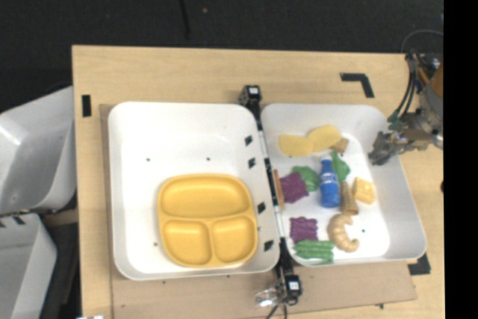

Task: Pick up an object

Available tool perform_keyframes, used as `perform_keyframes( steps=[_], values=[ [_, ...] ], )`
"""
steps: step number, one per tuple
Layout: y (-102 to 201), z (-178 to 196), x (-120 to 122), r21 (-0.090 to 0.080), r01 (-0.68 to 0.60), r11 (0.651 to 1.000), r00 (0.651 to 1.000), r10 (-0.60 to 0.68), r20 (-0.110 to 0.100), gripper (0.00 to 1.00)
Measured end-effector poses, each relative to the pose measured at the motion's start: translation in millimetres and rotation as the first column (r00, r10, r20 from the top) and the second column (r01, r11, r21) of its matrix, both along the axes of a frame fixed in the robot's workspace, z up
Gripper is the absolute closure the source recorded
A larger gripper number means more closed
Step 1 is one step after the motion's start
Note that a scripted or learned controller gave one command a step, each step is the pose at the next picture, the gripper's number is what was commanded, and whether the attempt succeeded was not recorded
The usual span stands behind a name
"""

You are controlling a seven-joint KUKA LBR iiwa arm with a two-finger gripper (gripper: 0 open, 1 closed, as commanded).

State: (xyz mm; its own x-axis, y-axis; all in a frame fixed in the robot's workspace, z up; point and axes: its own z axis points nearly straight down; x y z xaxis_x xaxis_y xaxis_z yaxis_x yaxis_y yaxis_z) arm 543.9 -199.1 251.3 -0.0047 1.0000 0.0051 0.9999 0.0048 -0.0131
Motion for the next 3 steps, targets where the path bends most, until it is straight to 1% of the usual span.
perform_keyframes(
  steps=[1, 2, 3],
  values=[
    [-30, -115, 59, -0.005, 0.003, 1.000, 1.000, -0.003, 0.006, 1.00],
    [-25, -96, 55, -0.006, 0.006, 1.000, 1.000, -0.006, 0.009, 1.00],
    [-30, -154, 72, -0.007, 0.003, 1.000, 1.000, -0.003, 0.012, 1.00]
  ],
)
